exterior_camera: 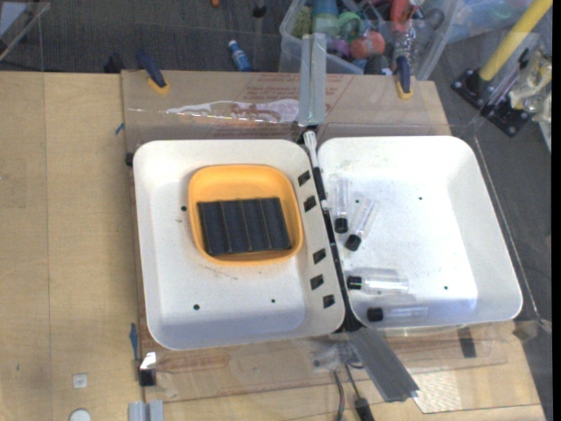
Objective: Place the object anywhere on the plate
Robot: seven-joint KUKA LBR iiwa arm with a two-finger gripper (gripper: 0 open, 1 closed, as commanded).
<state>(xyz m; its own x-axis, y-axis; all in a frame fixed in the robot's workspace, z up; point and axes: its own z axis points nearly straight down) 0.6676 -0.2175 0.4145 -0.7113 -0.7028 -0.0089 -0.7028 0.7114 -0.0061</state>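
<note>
the block (244, 227) lay flat on the plate (202, 189) in the left bin (166, 305), long axis 9 to 3 o'clock; the gripper's state i could not tell.

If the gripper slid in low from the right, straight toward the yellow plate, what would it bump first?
Probably the clear tubes lying in the right bin, near its left side; depth is hard to judge.
</note>
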